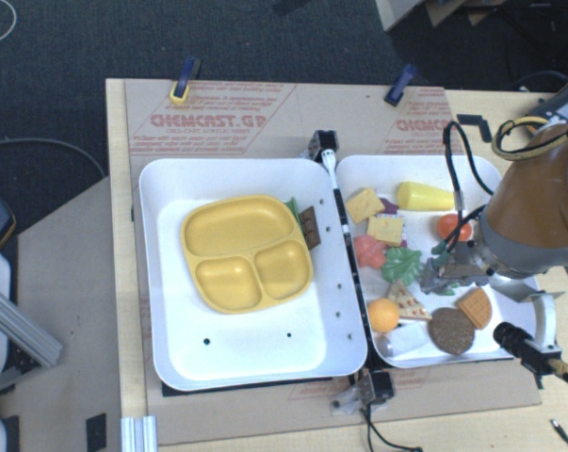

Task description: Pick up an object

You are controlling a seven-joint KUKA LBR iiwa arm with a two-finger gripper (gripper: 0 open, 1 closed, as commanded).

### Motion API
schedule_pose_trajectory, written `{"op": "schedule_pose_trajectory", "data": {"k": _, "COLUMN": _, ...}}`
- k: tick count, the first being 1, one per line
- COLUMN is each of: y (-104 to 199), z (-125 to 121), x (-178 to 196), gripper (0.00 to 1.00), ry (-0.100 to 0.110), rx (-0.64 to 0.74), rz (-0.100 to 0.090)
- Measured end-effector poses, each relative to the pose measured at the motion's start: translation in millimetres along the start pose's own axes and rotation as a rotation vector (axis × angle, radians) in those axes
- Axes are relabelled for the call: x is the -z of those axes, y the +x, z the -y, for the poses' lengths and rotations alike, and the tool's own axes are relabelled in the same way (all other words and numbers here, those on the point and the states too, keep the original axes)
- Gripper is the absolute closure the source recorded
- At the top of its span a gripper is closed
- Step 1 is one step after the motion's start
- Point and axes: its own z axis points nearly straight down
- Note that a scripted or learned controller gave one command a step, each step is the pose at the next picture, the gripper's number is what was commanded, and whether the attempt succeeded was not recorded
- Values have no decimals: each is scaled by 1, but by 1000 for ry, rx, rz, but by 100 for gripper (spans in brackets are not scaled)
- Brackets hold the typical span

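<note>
The right bin (481,169) holds several toy foods: a yellow cylinder (425,196), two cheese wedges (364,203), a red tomato (449,226), a pink piece (368,250), green broccoli (401,265), an orange (383,315), a round brown cookie (450,330) and a tan cracker (474,307). My gripper (446,276) hangs low over the middle of this bin, just right of the broccoli and below the tomato. Its dark body hides whatever lies beneath it.
In the left bin (236,347) lies a yellow divided plate (246,250), with a small brown piece (308,226) at the plate's right rim. The grey arm (533,205) covers the right bin's right side. Cables loop over the bench at upper right.
</note>
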Motion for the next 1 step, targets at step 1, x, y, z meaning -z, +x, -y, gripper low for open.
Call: {"op": "schedule_pose_trajectory", "data": {"k": 1, "y": 2, "z": 6, "x": 59, "gripper": 100, "ry": -2, "rx": 0, "rz": 0}}
